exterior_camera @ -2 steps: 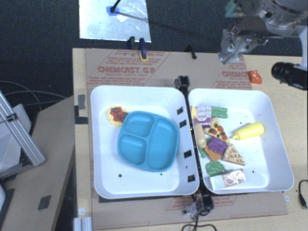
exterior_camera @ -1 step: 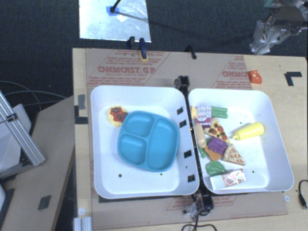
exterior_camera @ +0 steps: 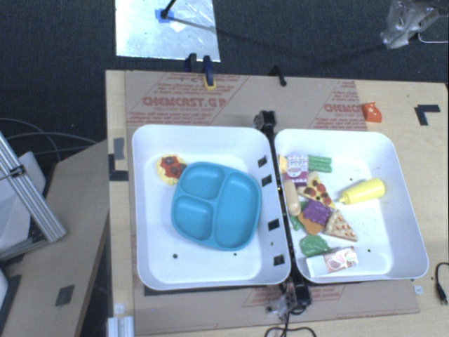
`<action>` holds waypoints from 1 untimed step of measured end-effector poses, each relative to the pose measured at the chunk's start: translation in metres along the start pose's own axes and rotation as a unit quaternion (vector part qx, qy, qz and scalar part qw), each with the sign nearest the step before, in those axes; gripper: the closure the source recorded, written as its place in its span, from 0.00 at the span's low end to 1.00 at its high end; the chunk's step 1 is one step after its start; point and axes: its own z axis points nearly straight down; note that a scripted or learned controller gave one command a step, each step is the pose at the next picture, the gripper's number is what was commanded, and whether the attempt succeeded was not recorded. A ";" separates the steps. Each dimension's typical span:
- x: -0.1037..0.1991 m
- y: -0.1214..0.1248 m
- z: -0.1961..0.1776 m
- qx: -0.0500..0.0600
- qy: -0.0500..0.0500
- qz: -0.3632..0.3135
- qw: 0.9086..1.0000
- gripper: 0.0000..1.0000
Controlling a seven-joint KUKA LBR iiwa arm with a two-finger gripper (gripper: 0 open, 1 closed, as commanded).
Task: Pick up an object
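Overhead, two shallow white bins sit side by side on a cardboard-covered bench. The gripper (exterior_camera: 409,21) hangs high at the far right corner, well apart from both bins, grey and blurred; whether it is open or closed cannot be told, and nothing is seen in it.

The right bin (exterior_camera: 403,188) holds a loose heap of small toy foods. A yellow bottle (exterior_camera: 363,190) lies on its side, a little apart from the heap toward the bin's right. It looks like smooth moulded plastic, rounded and tapering; it is probably light, stiff and somewhat slippery. Because it lies clear of its neighbours, it seems the easiest pick, best taken across its thicker middle.

To its left, things crowd and touch: a pizza slice (exterior_camera: 342,227), flat and triangular; a purple block (exterior_camera: 316,210); a green lump (exterior_camera: 313,244); a pale stick (exterior_camera: 291,196) along the bin's left wall; a green piece (exterior_camera: 320,163) beside a white packet (exterior_camera: 297,166). A flat card (exterior_camera: 340,260) lies near the front wall and would likely be hard to pinch.

The left bin (exterior_camera: 151,258) holds a blue plate (exterior_camera: 216,204), glossy, three-sectioned, wide and probably awkward to grasp except at its rim. A small yellow-and-red toy (exterior_camera: 170,167) lies just beside the plate's upper left.
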 end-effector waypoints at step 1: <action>-0.047 0.021 0.040 0.001 0.000 0.000 1.000 1.00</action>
